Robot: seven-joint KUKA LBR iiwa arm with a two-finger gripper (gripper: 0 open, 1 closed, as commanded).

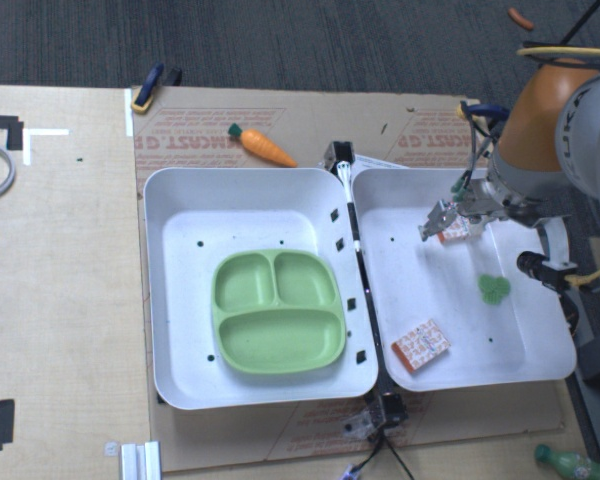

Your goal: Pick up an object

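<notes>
The arm [555,118] reaches in at the upper right, and its gripper [450,223] hangs over the right bin [540,363], seemingly clamped on a small red-white object [456,232]; so the pick looks mostly done, with lifting left. A box [420,345] and a green piece [494,289] lie lower

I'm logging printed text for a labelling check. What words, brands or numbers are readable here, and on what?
Cardboard under the bins: red printing, upside down and blurred, not readable.
Small box in the right bin: red and white pattern, too small to read.
Item at the hand: red and white, nothing readable.
</notes>
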